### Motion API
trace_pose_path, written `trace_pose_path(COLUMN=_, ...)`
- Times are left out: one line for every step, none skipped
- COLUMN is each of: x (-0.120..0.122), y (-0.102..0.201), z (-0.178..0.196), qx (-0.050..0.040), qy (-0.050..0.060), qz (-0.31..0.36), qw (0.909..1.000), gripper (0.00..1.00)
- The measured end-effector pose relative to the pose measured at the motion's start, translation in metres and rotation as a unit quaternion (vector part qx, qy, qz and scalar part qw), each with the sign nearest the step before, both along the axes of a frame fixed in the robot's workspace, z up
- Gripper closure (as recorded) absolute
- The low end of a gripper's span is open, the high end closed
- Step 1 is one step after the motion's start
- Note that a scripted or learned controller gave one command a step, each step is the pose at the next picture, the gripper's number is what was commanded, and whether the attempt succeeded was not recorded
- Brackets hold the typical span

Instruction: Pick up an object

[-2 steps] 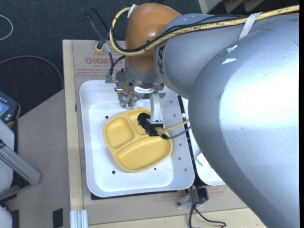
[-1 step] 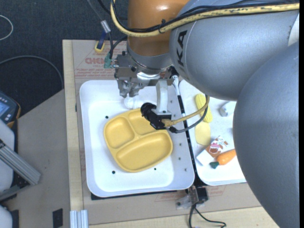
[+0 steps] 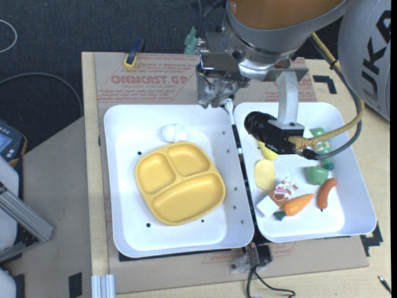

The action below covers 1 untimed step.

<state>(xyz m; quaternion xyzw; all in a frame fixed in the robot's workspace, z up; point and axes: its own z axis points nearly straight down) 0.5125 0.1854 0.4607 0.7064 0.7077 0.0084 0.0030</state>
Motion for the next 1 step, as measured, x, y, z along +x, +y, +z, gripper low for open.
trace_pose_path(x=-0.0195, y=-0.0379, z=-0.1130, qx=-0.0060, qy=0.014, qz=-0.003, qw=0.9999, gripper=1.00)
